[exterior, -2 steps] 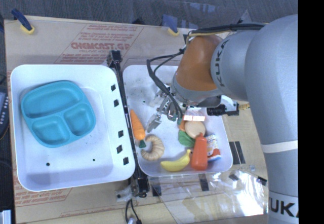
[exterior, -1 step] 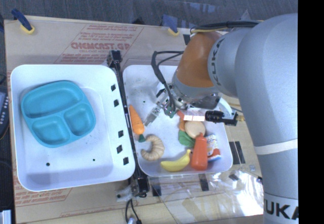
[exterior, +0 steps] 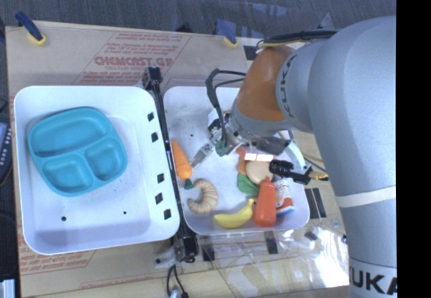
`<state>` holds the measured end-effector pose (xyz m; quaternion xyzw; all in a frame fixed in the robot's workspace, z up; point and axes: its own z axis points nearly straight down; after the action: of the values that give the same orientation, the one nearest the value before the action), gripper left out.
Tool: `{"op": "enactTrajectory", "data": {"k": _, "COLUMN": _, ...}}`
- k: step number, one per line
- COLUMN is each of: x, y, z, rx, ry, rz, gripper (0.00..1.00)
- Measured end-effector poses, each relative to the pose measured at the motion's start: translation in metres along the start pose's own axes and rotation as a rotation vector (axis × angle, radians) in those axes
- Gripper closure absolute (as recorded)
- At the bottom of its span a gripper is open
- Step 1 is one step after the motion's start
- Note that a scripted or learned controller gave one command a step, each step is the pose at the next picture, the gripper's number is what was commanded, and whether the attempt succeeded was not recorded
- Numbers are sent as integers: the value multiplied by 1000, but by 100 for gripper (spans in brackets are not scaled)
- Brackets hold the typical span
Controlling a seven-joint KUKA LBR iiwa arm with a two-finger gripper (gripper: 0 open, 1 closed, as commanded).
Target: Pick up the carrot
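The orange carrot (exterior: 180, 159) with a green stub lies lengthwise against the left wall of the right bin (exterior: 188, 102). My gripper (exterior: 205, 151) hangs low over the bin floor just right of the carrot, a small gap away from it. Nothing shows in its grasp. The grey arm with its orange band (exterior: 266, 91) covers the bin's upper right part.
In the right bin's front lie a croissant (exterior: 203, 197), a banana (exterior: 234, 216), a red bottle (exterior: 266, 202), a green item (exterior: 246, 183) and a beige round piece (exterior: 258, 170). The left bin (exterior: 40, 232) holds a blue divided plate (exterior: 76, 150).
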<state>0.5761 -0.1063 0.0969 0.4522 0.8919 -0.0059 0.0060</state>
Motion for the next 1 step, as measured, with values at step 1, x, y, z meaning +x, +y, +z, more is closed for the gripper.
{"op": "enactTrajectory", "data": {"k": 1, "x": 9, "y": -16, "z": 3, "rx": 0, "ry": 14, "rz": 354, "gripper": 0}}
